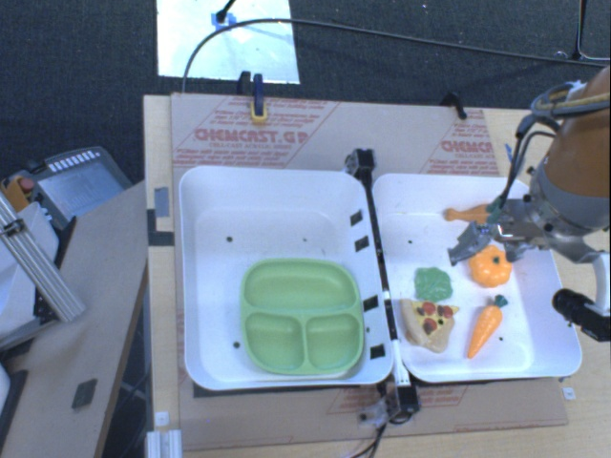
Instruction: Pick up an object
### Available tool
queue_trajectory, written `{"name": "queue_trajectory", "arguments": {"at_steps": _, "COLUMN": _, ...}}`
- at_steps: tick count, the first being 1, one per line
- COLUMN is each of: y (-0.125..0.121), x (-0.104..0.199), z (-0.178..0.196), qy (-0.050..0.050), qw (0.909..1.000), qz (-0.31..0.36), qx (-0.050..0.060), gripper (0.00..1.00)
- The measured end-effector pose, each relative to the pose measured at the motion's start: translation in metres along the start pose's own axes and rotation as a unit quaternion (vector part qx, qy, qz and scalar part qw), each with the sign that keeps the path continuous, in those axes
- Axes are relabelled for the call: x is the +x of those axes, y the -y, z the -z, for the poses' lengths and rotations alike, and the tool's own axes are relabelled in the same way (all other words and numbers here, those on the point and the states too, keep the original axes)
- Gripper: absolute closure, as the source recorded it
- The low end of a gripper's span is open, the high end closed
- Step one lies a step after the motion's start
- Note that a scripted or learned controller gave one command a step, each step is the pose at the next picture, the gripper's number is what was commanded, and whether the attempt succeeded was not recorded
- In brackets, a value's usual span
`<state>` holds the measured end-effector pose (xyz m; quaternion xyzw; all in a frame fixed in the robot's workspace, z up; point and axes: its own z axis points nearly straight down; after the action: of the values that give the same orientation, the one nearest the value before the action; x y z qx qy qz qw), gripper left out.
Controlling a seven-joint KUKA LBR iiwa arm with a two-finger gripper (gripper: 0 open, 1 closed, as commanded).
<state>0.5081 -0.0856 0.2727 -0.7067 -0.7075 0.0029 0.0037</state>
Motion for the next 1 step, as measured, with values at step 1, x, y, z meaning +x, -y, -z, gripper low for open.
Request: {"name": "queue_trajectory", "arguments": {"at_steps": 1, "y": -0.0007, "x": 0.0003, "z": 0.0048, "qy": 0.000, "qw": 1.0000, "qz": 0.001, "qx": -0.005, "gripper": 0.00}}
